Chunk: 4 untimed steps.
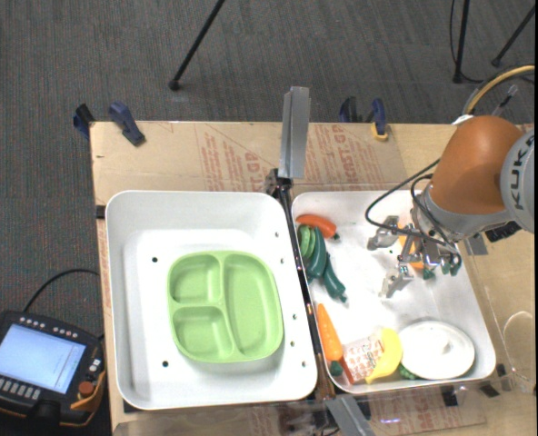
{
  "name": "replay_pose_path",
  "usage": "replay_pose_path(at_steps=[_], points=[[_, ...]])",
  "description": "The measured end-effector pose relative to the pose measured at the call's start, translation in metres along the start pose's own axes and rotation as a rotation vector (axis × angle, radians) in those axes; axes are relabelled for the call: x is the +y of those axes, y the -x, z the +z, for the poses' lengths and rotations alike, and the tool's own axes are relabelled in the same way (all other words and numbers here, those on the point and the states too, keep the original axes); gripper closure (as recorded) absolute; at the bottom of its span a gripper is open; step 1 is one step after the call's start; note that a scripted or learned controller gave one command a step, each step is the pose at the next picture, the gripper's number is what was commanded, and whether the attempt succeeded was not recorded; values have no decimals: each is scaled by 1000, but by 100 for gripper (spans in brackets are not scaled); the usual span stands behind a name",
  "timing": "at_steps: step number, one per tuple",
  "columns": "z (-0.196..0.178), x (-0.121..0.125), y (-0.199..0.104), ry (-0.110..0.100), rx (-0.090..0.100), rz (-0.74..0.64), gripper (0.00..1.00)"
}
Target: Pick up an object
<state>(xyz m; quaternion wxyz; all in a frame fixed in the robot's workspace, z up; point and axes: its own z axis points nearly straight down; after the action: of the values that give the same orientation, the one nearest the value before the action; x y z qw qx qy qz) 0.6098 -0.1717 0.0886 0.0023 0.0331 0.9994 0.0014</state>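
Carrot [328, 331], yellow piece [389, 352] and lid [437, 349] lay along right bin's [473, 289] near wall. Claw [403, 263] hovered above, fingers apart, holding nothing. Approach step; next, descend onto one object.

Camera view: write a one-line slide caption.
Arm's gripper hovers in the right bin near toy vegetables and a white lid; green divided plate sits in the left bin.

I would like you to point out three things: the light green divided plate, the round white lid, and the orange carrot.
light green divided plate [225, 307], camera view, its centre ridge.
round white lid [437, 349], camera view, its flat top.
orange carrot [328, 331], camera view, mid-body.
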Motion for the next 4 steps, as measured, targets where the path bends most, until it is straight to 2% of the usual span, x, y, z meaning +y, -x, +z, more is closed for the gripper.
replay_pose_path(at_steps=[1, 2, 3, 4], points=[[0, -36, 32, -2, 1, 55, 0], [-12, -35, 34, -1, -6, 52, 100], [0, -40, 24, -2, 2, 261, 100], [0, -40, 25, -3, 0, 563, 100]])
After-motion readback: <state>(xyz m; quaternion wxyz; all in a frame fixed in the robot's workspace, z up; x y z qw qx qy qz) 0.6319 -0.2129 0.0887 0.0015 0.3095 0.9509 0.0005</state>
